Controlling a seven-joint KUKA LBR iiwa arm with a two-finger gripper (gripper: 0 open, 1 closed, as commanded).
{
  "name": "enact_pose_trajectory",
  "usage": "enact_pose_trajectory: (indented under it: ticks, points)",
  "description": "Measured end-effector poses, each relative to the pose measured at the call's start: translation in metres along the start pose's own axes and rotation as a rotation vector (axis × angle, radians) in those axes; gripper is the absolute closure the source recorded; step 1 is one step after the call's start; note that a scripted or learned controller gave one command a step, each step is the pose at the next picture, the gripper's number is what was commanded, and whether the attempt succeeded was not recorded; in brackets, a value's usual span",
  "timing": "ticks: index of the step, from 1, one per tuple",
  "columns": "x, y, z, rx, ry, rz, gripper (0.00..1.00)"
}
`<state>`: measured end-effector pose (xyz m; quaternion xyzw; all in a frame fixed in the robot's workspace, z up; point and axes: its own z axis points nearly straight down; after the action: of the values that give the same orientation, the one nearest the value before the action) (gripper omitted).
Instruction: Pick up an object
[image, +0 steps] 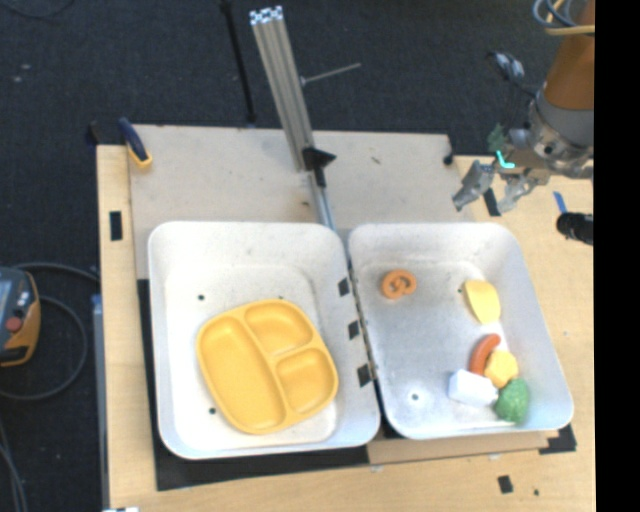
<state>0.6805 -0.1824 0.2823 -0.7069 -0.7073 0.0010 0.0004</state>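
Down at the near edge of the pale wooden worktop (120, 470) sit two shallow white bins side by side. From where the camera looks, the left bin (175, 260) holds a yellow plastic tray with three compartments (266, 365), lying flat. The right bin (430, 250) carries the small things: a green broccoli-like toy (513, 400) in the near right corner, touching a white block (470, 386), with a yellow lump (502, 366) and a red-orange piece (484, 349) just behind them, a pale yellow oval (482, 300) further back, and an orange ring (398, 285) well apart toward the bin's left side. The grey arm's hand (492, 186) hangs above the worktop just beyond the right bin's far rim, its two fingers spread and nothing between them. I'd judge the pick has not started: this looks like the approach stage. Next it must come over the bin, choose one piece, the lone ring looking easiest, descend and close.
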Motion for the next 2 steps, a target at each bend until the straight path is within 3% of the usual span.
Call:
enact_pose_trajectory:
  ticks: [1,2]
  points:
    - [0.0,0.001,-0.002,-0.003,-0.001,-0.001,0.0]
    - [0.007,-0.005,0.052,0.001,0.0,0.0,0.0]
